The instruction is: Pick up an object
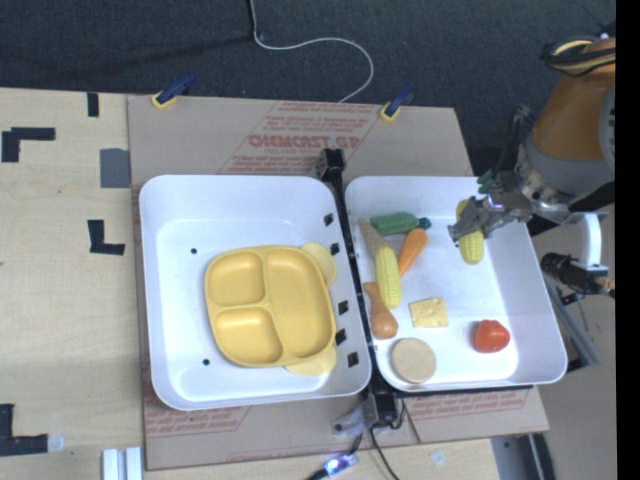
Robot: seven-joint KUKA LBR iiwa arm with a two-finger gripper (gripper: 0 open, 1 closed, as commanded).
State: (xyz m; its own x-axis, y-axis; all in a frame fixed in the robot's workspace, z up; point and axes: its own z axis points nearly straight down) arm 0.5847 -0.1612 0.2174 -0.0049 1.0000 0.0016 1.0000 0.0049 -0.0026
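Note:
My gripper (474,226) hangs over the upper right part of the right bin (535,298), reaching in from the right. It is shut on a small yellow corn piece (471,247), which pokes out below and to the left of the fingers. Several other toy foods lie in that bin: a green vegetable (394,223), an orange carrot (410,250), a long corn cob (388,276), a brown-orange piece (381,314), a cheese wedge (429,313), a red tomato (490,336) and a tan round bun (413,359).
The left bin (170,268) holds a yellow divided plate (270,303). A black clip line (345,258) runs down the wall between the bins. A white cable (310,43) loops over the dark floor beyond the bench.

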